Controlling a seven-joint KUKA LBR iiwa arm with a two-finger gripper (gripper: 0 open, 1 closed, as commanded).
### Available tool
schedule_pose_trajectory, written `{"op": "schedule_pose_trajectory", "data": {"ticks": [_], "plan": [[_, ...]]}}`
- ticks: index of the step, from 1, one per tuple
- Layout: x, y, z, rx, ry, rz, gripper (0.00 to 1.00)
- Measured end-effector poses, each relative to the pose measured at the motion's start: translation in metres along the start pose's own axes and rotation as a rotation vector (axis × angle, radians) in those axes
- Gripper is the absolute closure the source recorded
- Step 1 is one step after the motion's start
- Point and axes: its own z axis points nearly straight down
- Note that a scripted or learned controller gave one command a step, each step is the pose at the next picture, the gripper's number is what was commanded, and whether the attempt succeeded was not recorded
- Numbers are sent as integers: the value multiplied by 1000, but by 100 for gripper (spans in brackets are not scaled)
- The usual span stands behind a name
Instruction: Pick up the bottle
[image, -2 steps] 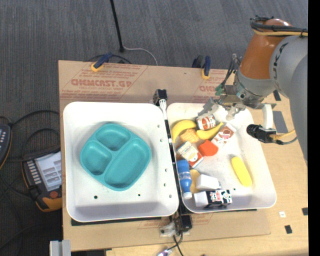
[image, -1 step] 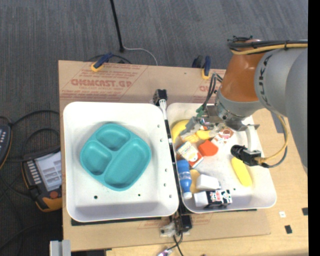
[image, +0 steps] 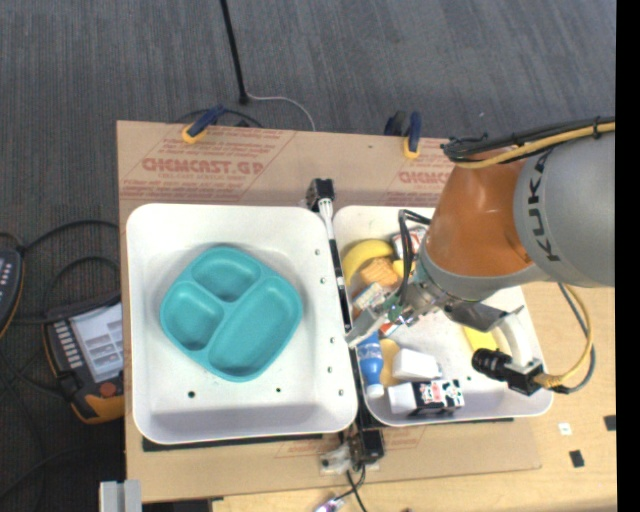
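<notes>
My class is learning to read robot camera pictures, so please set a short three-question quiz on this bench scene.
1. True or false: the teal three-compartment plastic plate lies in the left white bin.
2. Which bin does the grey and orange arm reach over? A) left B) right
3. Fill in: the small bottle with a blue cap lies near the right bin's ____ wall.

Key: 1 true; 2 B; 3 left

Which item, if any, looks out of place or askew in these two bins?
Nothing is spilled or broken. The right bin is a jumble, items piled at angles. The teal divided plate lies skewed in the left bin.
</notes>
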Motion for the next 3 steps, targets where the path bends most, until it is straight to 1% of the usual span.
{"op": "schedule_pose_trajectory", "data": {"ticks": [1, 2, 3], "plan": [[52, 15, 0, 0, 0, -7, 0], [50, 42, 0, 0, -1, 122, 0], [37, -9, 0, 1, 0, 280, 0]]}}
